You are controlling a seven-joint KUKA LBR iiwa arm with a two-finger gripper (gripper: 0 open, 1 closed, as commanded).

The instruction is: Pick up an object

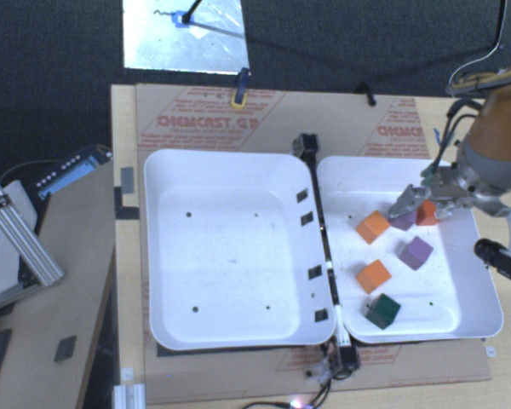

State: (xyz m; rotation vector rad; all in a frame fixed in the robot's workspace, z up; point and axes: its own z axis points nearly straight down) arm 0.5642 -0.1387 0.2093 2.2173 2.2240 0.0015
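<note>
left bin (166,228): white, shallow, on bench's left half, bare floor with a few small dark dots
divider (319,245): dark strip with clips between the two bins, running top to bottom
right bin (481,309): white, shallow, just beside left bin, holds all the blocks
upper orange block (373,227): left part of right bin, near divider, tilted diamond-wise
lower orange block (374,275): below upper orange one, apart from it
green block (382,311): dark green, front of right bin, just below lower orange block
small purple block (403,221): just right of upper orange block, partly hidden under gripper tip
purple block (416,252): mid bin, lying free, right of lower orange block
red-orange block (427,214): back right of bin, right at gripper fingers, touching or nearly so
gripper (419,203): low over back right of right bin, pointing left and down, over small purple and red-orange blocks
fingers: cannot tell if apart or together, cannot tell if anything clamped
arm (498,135): grey with orange band, entering from right, cables looping above
</note>
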